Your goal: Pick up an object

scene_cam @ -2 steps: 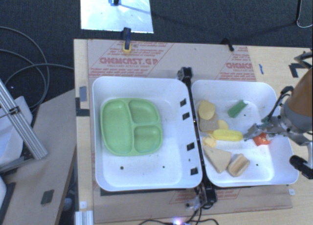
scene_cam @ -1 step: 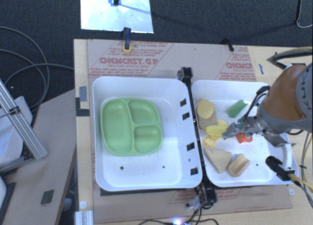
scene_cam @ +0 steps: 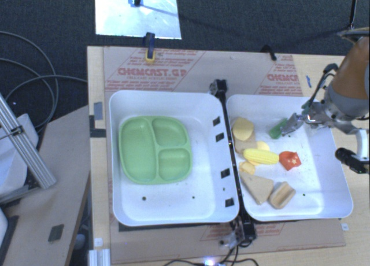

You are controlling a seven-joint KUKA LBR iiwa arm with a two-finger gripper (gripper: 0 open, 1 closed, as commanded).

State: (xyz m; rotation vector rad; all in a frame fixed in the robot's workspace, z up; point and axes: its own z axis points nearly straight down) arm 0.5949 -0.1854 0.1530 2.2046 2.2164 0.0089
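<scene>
A small green object (scene_cam: 278,128) lies in the right bin (scene_cam: 324,201), toward its upper middle, touching the tips of the gripper (scene_cam: 293,123) that reaches in from the right. Whether the fingers grip it or how wide they stand cannot be told. Lower left of it lie a corn cob (scene_cam: 261,156) and a red piece (scene_cam: 289,159). The left bin (scene_cam: 133,213) holds a green divided plate (scene_cam: 155,148).

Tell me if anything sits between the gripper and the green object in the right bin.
Nothing visible does. The gripper is right at the green object, which lies apart from the other items in the right bin. The corn cob and the red piece lie nearer the camera, off that line.
</scene>
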